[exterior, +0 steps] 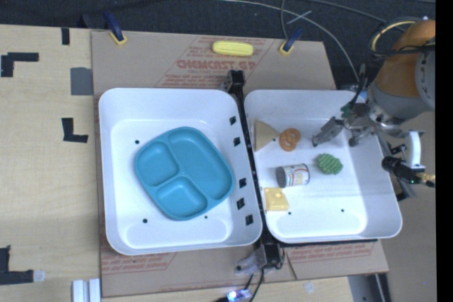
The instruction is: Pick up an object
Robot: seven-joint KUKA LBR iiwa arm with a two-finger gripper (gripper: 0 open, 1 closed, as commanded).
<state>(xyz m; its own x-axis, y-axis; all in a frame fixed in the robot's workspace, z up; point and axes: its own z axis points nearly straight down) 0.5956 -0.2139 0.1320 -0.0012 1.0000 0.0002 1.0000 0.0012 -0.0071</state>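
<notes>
On the left, the shallow white plastic left bin (113,173) holds a blue three-compartment plastic tray (184,172), lying flat near its middle. Beyond both bins, at twelve o'clock on the table (42,152), lies a small yellow banana-shaped toy (232,48) on the brown cardboard sheet (177,60).

The shallow white plastic right bin (354,223) carries the candidates. Against its left wall sit a pale tan wedge (265,134) and, toward six o'clock from it, a yellow square block (276,199). Near the middle lie a round orange-brown bun-like toy (289,139) and a small grey tin can on its side (293,175). Just right of the can rests a green knobbly lump (328,164).

The jaws (341,129) hang over the upper right part of this bin, spread open and gripping nothing. The green lump is the nearest thing: it lies near them at about six o'clock, slightly inboard, and apart from both fingers. The bun sits at nine o'clock from the jaws, farther off.

To do this step well, I judge the arm should shift toward six o'clock until the open fingers straddle the green lump, descend straight, and close only once the lump sits between them. The can lies just beside the lump at nine o'clock, so a finger could nudge it.
</notes>
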